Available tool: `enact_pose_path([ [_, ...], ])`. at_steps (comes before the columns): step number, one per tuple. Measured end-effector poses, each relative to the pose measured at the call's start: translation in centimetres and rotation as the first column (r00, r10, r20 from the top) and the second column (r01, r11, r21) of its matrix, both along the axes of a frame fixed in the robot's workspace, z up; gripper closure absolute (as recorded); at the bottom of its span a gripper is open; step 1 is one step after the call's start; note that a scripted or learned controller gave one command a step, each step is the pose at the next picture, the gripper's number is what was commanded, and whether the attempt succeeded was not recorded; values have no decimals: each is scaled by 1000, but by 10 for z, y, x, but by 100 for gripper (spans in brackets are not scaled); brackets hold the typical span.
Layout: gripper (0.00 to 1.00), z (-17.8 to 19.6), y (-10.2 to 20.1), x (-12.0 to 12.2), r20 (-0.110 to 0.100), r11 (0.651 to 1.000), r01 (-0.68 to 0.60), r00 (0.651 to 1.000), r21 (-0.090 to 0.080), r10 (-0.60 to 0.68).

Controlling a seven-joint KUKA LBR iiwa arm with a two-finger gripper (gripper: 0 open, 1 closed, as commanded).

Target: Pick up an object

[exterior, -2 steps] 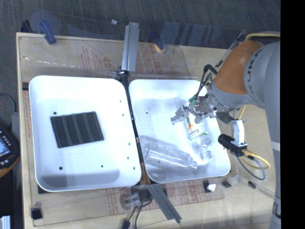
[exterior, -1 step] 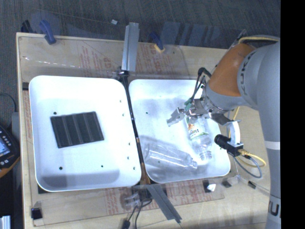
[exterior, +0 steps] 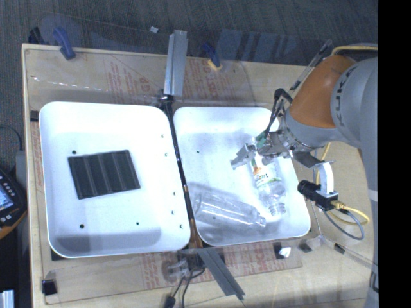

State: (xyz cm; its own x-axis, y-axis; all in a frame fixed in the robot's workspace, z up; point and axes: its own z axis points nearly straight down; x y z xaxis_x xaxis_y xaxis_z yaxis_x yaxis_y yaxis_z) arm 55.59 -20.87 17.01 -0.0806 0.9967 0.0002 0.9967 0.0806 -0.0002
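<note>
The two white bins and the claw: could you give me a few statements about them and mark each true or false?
1. A dark ribbed mat lies in the left bin. True.
2. Two clear plastic bottles lie in the right bin. True: a small labelled bottle and a larger clear bottle.
3. The claw hangs over the left bin. False: it is over the right bin, beside the small bottle.
4. The small bottle stands upright. False: it lies on its side.
5. The dark mat is in the same bin as the bottles. False: it is alone in the left bin.
</note>
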Motion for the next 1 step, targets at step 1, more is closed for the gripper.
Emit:
enact_pose_path([
  [1, 0, -8, 0, 4, -2, 1000, -24, 1000, 1, 24],
])
